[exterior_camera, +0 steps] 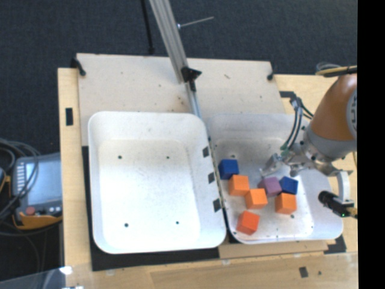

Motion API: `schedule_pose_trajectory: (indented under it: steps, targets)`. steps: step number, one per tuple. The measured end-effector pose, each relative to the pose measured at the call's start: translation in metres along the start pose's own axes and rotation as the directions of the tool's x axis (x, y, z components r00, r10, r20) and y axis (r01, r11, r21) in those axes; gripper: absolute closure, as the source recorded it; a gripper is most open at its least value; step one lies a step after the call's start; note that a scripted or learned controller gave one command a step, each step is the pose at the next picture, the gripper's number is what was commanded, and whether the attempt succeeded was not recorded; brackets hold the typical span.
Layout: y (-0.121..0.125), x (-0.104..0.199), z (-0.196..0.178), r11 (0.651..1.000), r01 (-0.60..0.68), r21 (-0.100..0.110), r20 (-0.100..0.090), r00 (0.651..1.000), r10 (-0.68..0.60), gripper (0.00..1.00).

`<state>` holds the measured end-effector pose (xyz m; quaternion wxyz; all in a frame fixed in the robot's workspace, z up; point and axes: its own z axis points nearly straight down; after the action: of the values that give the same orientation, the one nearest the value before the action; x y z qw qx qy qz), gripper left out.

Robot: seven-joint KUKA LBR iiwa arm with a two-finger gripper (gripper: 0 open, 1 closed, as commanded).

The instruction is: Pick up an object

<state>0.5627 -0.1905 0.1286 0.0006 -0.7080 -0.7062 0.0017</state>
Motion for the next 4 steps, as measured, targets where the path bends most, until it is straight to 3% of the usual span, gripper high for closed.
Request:
schedule_pose_trajectory:
  steps: [1,2,3,4]
  targets:
    - [0.002,-0.001,-0.014,1.0,-0.006,-0.008,-0.001,1.0,0.006,1.0]
    - [-0.002,-0.003,-0.077,1.0,-0.001,-0.011,0.001,1.0,0.001,1.0]
    - [-0.002,-0.004,-0.085,1.0,0.002,-0.006,-0.001,1.0,-0.002,1.0]
    - [0.0,0.049,-0.082,1.0,0.009,-0.004,-0.002,1.0,-0.009,1.0]
